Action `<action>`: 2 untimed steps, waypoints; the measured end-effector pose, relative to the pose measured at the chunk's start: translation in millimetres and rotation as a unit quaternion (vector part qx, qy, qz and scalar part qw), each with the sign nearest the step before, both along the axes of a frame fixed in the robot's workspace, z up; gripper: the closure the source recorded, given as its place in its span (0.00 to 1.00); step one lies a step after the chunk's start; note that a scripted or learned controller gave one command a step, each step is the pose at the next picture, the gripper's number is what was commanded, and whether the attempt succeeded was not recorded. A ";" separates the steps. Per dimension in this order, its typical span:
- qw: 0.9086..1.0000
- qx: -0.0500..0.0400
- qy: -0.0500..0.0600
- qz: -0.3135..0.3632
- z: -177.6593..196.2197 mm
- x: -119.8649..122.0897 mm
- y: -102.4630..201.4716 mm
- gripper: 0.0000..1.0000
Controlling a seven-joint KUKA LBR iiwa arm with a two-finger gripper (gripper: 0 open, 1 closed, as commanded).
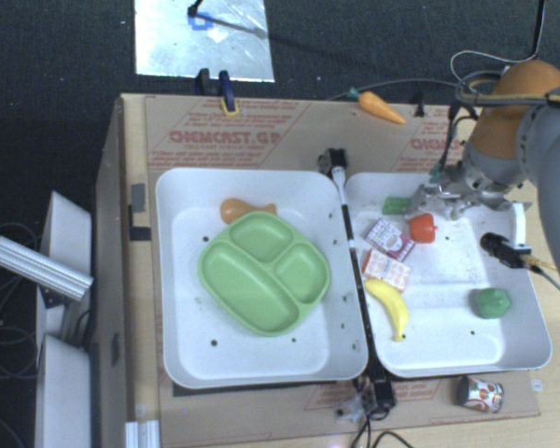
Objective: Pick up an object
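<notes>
Right bin, tool above far edge; red object nearest.
Tool (445, 197) hovers low over right bin (518, 343), far side; jaw opening cannot be told, nothing visibly held. Red object (422, 228) lies just beside it, toward the near-left. Banana (390, 306) farther off, long axis running near-to-far.

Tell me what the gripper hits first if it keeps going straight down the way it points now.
Most likely the red tomato-like toy, which sits just below and left of the gripper in the right bin. Depth is hard to judge from this slanted view, so it could instead meet the bin floor beside it.
</notes>
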State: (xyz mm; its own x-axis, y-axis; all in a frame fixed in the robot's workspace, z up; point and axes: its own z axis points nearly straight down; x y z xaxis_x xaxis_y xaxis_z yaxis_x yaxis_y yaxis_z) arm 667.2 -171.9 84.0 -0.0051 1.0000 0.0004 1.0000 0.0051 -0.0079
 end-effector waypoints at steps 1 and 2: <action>1.000 0.000 0.000 0.001 11.4 0.7 0.1 1.00; 1.000 0.000 -0.001 0.002 11.3 0.9 0.1 0.00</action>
